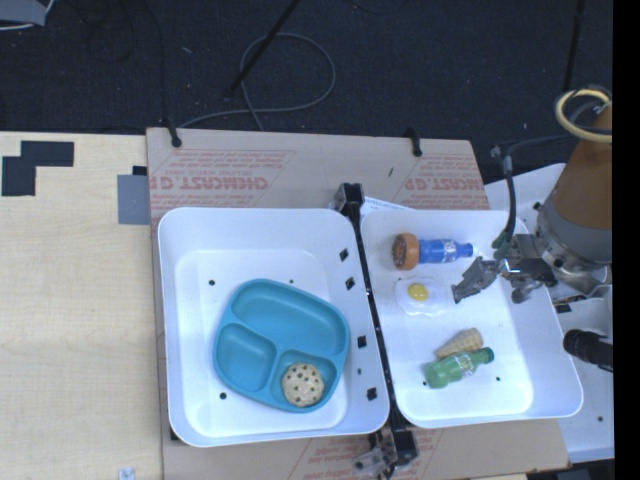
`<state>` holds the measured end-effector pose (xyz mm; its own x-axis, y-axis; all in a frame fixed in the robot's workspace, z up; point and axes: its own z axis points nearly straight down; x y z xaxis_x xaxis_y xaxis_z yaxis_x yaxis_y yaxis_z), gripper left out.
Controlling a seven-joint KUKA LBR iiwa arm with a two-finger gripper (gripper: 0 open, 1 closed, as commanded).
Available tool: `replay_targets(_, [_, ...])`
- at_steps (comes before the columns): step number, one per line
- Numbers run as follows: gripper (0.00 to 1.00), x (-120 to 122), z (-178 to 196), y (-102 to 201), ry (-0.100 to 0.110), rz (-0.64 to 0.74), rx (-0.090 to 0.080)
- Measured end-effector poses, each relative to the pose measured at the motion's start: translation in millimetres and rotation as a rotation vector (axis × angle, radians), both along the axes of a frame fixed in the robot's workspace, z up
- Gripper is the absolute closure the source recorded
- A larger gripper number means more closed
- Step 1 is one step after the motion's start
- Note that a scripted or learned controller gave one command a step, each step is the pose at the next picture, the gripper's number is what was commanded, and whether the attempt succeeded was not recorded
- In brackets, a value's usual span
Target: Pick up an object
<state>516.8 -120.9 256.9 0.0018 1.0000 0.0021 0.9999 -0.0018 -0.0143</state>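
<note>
You are at the approach step: nothing is lifted yet. The grey arm with its orange band (590, 193) reaches in from the right, and its two-finger gripper (497, 276) hangs over the right-hand shallow white bin (560, 393), near that bin's right wall. One dark finger (473, 280) juts toward the middle of the bin and another (527, 288) sits closer to the wrist; they look spread apart with nothing between them, though the slant of the view makes the gap hard to judge.

Your candidates all lie in that right bin. A blue plastic bottle with a white cap (442, 251) lies on its side near the back, its base touching a round brown doughnut-like toy (404, 251). Just in front of them is a flat white fried-egg toy with a yellow yolk (419, 294), the nearest thing to the leading finger. Further forward, a tan ice-cream cone toy (459, 343) lies against a green plastic bottle (457, 367), the two touching along their lengths.

The left-hand white bin (180, 268) holds a blue three-compartment plastic tray (270, 318) with a chocolate-chip cookie toy (302, 384) in its front right compartment, well apart from the gripper.

Next you need to choose one target, centre the fingers over it and descend. The egg is flat and likely hard to pinch; the paired items risk a double contact.
</note>
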Motion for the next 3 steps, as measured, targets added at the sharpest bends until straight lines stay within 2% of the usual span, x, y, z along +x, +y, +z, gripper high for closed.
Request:
replay_targets(1, [0.00, 1.9, 5.8, -0.2, -0.011, 0.002, -0.001])
replay_targets(2, [0.00, 1.5, -54.3, 9.8, -0.004, 0.003, 0.000])
replay_targets(3, [0.00, 0.3, -98.0, 10.0, -0.006, 0.001, 0.000])
